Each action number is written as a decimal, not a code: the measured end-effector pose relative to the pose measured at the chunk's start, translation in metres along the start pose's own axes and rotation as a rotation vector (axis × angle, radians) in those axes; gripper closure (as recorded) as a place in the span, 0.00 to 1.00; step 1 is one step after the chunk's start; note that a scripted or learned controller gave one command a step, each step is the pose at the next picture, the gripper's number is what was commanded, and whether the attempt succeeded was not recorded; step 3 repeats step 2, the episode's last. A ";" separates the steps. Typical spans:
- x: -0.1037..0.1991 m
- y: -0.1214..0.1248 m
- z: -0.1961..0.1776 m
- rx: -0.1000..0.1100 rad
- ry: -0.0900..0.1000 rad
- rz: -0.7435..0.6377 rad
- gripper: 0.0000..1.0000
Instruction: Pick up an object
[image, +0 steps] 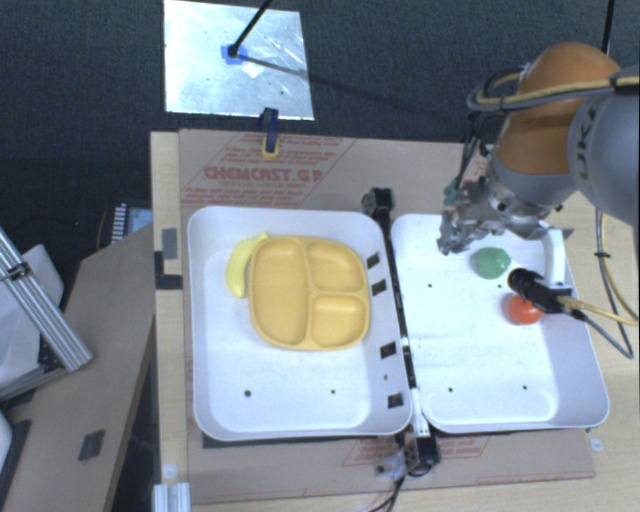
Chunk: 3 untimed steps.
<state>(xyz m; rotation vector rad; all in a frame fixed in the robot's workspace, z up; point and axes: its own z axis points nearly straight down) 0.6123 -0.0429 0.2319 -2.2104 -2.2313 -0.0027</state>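
A green round object (491, 262) lies in the right bin (480, 370) near its far edge. An orange-red round object (523, 311) sits a little nearer, partly under a black cylindrical part of the arm. My gripper (456, 238) hangs just left of the green object, low over the bin's far side. In the left bin (230, 400) a yellow divided tray (306, 292) rests with a yellow banana (238, 265) along its left side.
A black hinge strip (392, 300) runs between the two bins. The arm's grey body and orange band (550, 110) fill the upper right. Cables trail to the right. A foil sheet (240, 60) lies beyond the bench.
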 end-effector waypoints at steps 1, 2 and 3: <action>0.051 -0.018 -0.006 0.001 0.000 -0.001 1.00; 0.104 -0.027 -0.011 0.000 0.001 -0.002 1.00; 0.104 -0.027 -0.011 0.000 0.001 -0.002 1.00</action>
